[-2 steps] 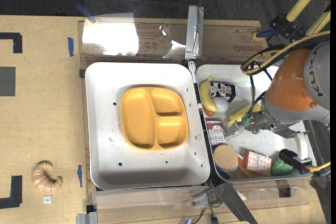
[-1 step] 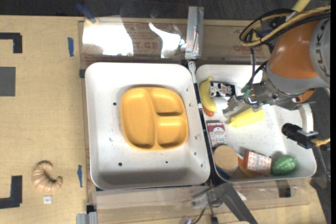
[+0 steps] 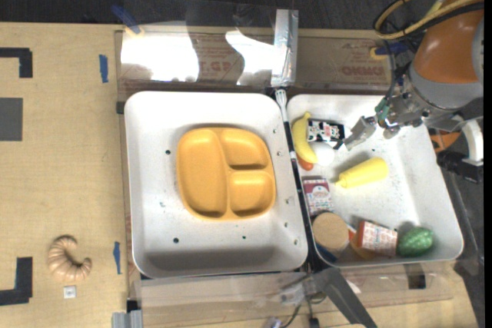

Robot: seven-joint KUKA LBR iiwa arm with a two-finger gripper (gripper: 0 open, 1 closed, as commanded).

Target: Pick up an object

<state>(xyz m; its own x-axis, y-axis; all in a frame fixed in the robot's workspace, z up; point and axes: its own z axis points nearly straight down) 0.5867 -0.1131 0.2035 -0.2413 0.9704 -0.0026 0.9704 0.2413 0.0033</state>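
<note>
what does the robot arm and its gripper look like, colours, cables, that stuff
The arm is a rounded grey body with a broad orange band above the wrist. Yellow and black cables loop behind it. The gripper is small, metallic grey, with thin dark fingers.

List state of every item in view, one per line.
gripper: above right bin, nothing seen between fingers
yellow tray: upright in left bin
banana: lying flat
corn cob: lying flat
sauce bottle: on its side
croissant: on bench, outside bins
</note>
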